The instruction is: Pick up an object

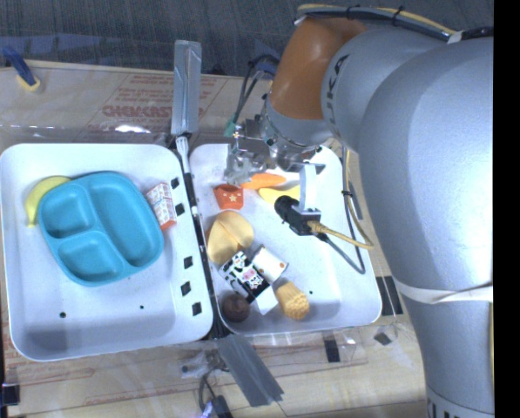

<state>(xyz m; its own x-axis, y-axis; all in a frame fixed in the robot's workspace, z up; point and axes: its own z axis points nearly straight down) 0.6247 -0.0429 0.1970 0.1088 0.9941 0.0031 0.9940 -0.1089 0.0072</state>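
Orange block (230, 197), marked with a pale star, looks like the pick to watch. It sits in the right bin (347, 290) toward the 11 o'clock corner, and the claw (240, 167) hangs close above it on its 12 o'clock side. You cannot tell whether the claw is wide or narrow, because the wrist and the bulk of the arm (399, 146) cover it from above.

Your main risk is crowding. An orange wedge (264, 181) lies just beside the block at 2 o'clock, with a yellow piece (271, 195) touching the wedge, and a tan round piece (229, 235) sits near the block at 6 o'clock. A descent slightly off centre could land on the wedge, push the block against the bin wall at 9 o'clock, or close on two things at once. The block looks small and hard-sided, so I would expect a shallow grip to let it slip out.

Several things are hard to read. At the bin's 6 o'clock end, a black-and-white carton (253, 273) lies partly over a brown ball (235, 307) and beside a corn-yellow piece (293, 300); whether they touch is unclear. In the left bin (85, 325), a blue divided plate (98, 225) hides most of a yellow banana (40, 194).
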